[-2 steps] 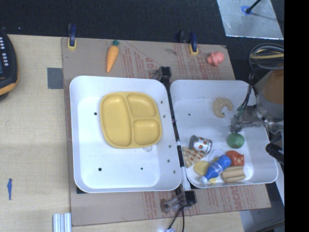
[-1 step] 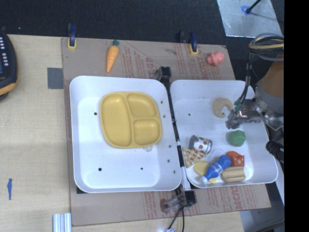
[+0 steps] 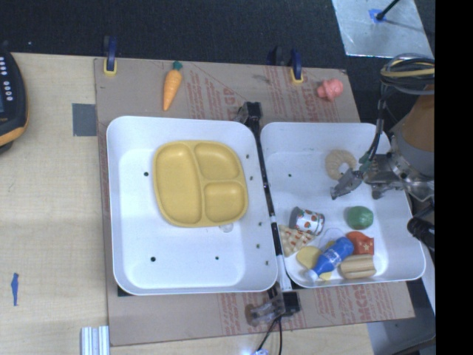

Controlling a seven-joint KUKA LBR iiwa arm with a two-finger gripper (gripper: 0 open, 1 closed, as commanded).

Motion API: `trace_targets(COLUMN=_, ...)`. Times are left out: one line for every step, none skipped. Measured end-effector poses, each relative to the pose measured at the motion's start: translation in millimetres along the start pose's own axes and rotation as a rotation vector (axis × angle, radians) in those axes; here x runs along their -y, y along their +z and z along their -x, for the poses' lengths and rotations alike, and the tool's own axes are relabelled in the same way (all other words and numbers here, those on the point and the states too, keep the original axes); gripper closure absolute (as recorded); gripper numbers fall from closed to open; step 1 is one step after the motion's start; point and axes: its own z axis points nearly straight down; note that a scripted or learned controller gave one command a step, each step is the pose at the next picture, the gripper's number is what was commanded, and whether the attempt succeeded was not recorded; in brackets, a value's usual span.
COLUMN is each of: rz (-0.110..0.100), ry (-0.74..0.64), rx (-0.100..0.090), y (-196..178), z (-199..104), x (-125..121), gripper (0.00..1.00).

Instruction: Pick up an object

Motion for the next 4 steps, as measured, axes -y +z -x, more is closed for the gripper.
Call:
trace_targets(rz=0.003, ry=-0.001, rx=0.002, y=25, z=34, x=-50, gripper=0.0)
trace_targets(rz=-0.008, ry=0.005, rx=-0.001, y=45, z=59, x=25, gripper=0.0)
trace_targets(rz=-0.004, ry=-0.005, rx=-0.003, y=98, z=16, x=8, gripper=0.0)
trace_targets(rz=-0.001, ry=-0.001, rx=0.0, y=84, z=20, x=9, gripper=1.0)
